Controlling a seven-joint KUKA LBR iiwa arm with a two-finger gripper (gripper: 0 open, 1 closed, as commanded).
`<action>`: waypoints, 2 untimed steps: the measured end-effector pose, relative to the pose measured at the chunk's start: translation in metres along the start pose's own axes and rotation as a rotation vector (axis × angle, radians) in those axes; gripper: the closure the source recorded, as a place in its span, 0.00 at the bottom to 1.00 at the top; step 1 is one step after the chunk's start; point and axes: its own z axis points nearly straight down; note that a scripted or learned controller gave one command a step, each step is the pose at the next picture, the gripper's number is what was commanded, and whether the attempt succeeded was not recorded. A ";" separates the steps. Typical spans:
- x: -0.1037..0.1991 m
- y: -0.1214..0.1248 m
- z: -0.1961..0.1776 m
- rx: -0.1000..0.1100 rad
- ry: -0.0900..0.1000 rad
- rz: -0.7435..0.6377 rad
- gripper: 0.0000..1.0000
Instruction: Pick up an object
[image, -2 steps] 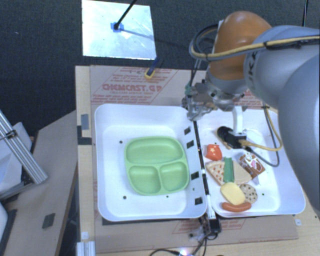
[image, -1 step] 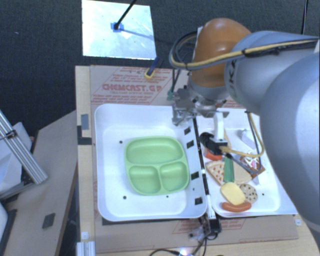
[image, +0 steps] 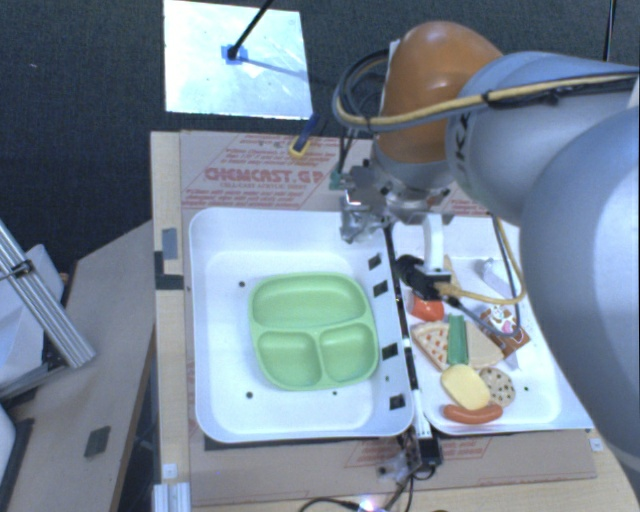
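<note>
Toy food (image: 468, 384) lies heaped toward the right bin's (image: 545, 400) near edge, nothing lifted yet by my judgement. Grey arm's gripper (image: 365, 222) hangs over the far end of the divide between bins; its grip state I cannot tell. Left bin (image: 215, 330) carries a green sectioned plate (image: 312, 330).

Robotics laboratory bench: two white bins (image: 215, 300) on printed cardboard (image: 250, 175), grey-and-orange arm (image: 520, 130) with exposed cabling, aluminium framing (image: 45, 310), toy food items (image: 465, 385), dark backdrop.
</note>
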 end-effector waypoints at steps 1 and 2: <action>-0.004 -0.001 -0.001 0.002 0.000 0.005 1.00; -0.011 -0.007 0.016 0.003 -0.002 0.006 1.00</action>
